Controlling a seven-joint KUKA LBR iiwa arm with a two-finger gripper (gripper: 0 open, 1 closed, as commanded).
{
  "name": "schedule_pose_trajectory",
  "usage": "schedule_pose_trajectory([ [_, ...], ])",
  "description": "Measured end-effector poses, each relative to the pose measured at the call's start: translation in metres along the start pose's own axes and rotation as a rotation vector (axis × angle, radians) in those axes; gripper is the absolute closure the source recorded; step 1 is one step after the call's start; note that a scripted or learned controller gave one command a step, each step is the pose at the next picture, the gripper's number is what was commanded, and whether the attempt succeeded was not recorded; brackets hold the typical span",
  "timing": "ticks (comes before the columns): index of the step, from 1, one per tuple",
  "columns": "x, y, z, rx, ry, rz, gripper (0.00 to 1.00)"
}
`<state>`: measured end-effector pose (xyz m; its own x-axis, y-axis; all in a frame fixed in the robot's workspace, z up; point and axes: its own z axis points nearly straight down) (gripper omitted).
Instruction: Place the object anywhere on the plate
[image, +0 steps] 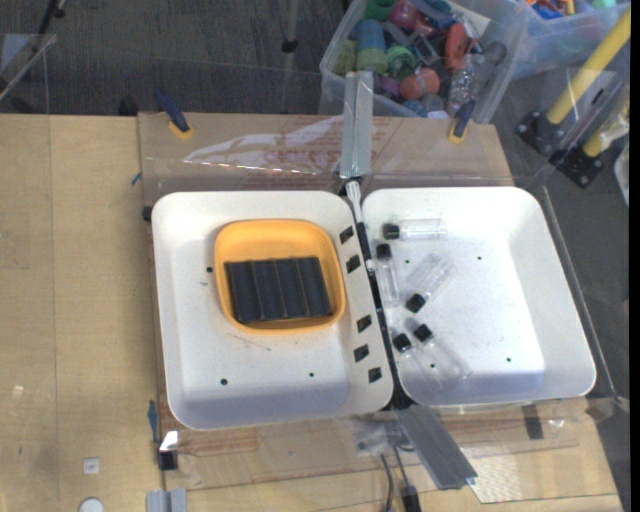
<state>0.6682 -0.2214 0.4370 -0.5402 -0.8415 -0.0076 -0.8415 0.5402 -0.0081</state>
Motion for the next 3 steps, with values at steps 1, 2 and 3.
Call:
schedule_pose_trajectory([
  [1, -0.0005, 0.0001, 0.0003, -0.001, -0.001, -0.186, 1.0],
  [2, -0.001, 0.0006, 0.0009, -0.003, -0.002, -0.591, 1.0],
  [3, -0.0028, 0.0018, 0.0013, -0.004, -0.002, -0.847, 1.0],
])
